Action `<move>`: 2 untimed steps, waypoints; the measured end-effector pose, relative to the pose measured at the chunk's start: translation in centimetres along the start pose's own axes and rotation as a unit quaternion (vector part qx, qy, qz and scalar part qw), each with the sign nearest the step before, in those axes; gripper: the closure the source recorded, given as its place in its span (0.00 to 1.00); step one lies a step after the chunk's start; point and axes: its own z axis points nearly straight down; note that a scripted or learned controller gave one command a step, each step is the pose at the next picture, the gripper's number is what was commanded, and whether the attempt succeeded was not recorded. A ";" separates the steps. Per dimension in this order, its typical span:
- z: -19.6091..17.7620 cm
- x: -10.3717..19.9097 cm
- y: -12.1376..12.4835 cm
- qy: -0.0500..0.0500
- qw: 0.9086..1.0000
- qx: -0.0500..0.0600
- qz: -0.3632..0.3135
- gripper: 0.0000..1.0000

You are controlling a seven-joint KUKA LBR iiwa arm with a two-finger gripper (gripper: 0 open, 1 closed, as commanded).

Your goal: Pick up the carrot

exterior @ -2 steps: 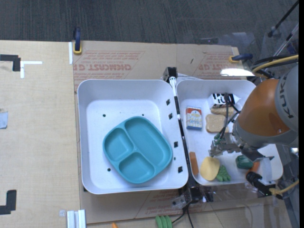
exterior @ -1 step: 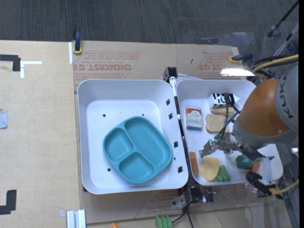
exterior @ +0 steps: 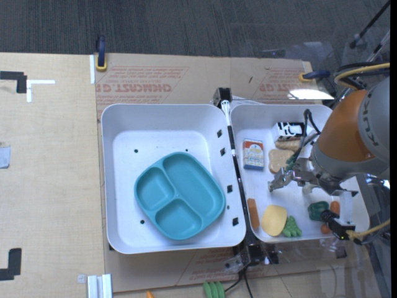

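One carrot lies at the right bin's 8 o'clock edge, beside the yellow toy. Your tool hangs at bin centre, nothing in view between its fingers; I cannot tell their gap. Approach step: move toward 7 o'clock, then descend.

Arm cut off by right edge; covers right part of right bin and contents there. Gripper small, blurred; finger state not readable. Bread slice partly under wrist. Black-white item at bin's far end too small to identify. Dark green item and orange bits beside it half hidden by arm, can't ID. Green thing at bottom cut by frame edge. Box label illegible.
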 end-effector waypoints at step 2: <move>0.0 -0.8 0.6 0.000 0.992 0.001 0.129 0.00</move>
